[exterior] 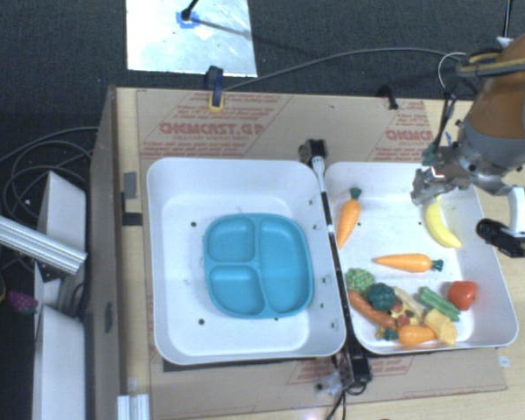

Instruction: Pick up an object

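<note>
In the right bin [499, 322] lie toy foods. A yellow banana [443, 226] rests near the far right, with an orange carrot [348, 218] at the left wall and a second carrot [409, 262] in the middle. A red tomato [462, 294] and a heap of small vegetables [394, 309] sit along the front. My gripper [430, 185] hangs over the bin's far right part, just above the banana's upper end. Nothing is seen held in it.
The left bin [171, 234] holds a blue divided plate [258, 265]. A black clamp [315, 153] sits where the bins meet at the back. Cables run across the bench behind the bins, and a black part [503, 234] of the arm overhangs the right rim.
</note>
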Available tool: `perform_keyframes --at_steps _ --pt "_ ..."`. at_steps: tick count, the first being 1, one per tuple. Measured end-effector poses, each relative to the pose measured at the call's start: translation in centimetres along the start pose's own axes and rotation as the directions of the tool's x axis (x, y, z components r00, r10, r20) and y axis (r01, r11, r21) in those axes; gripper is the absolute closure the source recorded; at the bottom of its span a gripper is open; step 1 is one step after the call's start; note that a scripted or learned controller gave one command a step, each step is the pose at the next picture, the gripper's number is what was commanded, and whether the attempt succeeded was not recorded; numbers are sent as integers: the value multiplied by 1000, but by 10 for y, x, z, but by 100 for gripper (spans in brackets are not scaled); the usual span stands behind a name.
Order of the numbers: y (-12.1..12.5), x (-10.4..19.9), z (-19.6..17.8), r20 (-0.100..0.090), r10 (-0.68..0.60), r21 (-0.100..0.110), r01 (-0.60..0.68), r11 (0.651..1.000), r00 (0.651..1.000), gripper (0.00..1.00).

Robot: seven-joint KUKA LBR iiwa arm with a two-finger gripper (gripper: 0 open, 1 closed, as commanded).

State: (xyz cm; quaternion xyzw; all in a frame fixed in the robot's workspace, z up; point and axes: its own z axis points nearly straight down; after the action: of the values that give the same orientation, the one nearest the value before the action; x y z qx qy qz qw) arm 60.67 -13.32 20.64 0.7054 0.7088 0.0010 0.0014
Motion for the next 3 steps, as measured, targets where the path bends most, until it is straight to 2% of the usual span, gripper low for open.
perform_keyframes --at_steps 1,2,3 --pt "0 -1 0 0 1 1 -1 1000 1000 0" --pt "26 48 92 -2 -1 5 1 1000 1000 0" --pt "41 11 9 1 2 -2 -2 1000 1000 0"
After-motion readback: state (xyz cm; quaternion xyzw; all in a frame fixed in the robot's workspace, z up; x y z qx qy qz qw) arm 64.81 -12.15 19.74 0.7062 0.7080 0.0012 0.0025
